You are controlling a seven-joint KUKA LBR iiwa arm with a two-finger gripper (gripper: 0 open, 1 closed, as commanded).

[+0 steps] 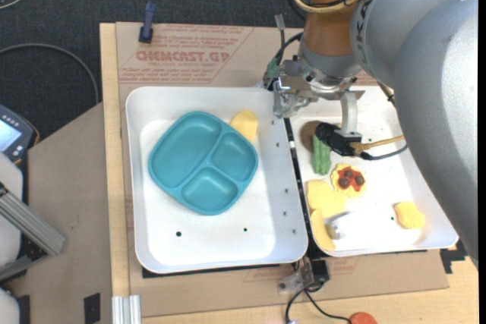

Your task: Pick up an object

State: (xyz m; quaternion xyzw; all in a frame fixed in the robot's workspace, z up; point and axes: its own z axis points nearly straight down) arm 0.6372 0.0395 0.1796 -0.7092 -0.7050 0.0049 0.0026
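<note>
My gripper (287, 96) hangs over the dividing wall between the two bins, at their far end. In the right bin (425, 239) below it lie a green pod-shaped piece (322, 158) and a brown piece (307, 135). Nearer the front are a yellow disc with red spots (350, 179), a pale yellow slab (322, 197), a small grey item (336, 224) and a yellow chunk (409, 215). The left bin (144, 239) holds a teal divided plate (203, 162) with a yellow piece (245, 125) at its far right edge, just left of the gripper.
Both bins rest on a brown cardboard sheet (190, 49) bearing a blue clip (146, 22) at its far left. The grey arm (433, 49) covers the right bin's far right corner. Bare white floor shows along the left bin's front.
</note>
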